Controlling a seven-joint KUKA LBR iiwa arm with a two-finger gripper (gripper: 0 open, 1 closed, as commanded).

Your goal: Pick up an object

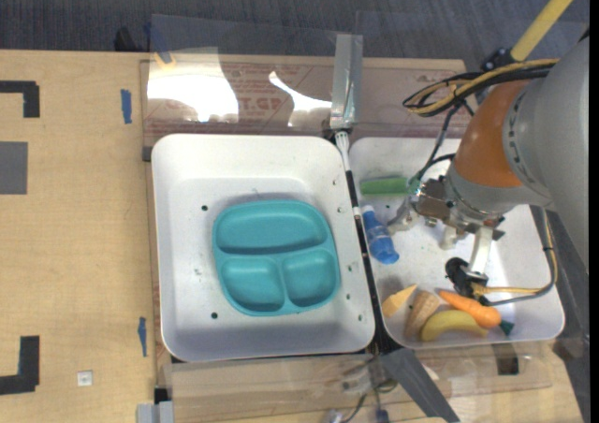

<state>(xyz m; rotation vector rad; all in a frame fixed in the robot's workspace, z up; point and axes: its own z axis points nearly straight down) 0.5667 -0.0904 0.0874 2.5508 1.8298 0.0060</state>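
Observation:
My gripper [432,217] hangs low over the middle of the right bin [533,225], under the orange wrist band. A flat green piece [384,185] lies just left of it near the bin's back left corner. A blue bottle-like toy [379,237] lies to its left along the divider. At the bin's front sit an orange carrot [472,310], a yellow banana [449,324] and a tan cone-shaped toy [413,303]. I see nothing between the fingers.
The left bin [178,225] holds a teal divided plate [275,255]. A clear sheet and a metal post [345,84] stand behind the bins. The arm covers the right bin's back right part.

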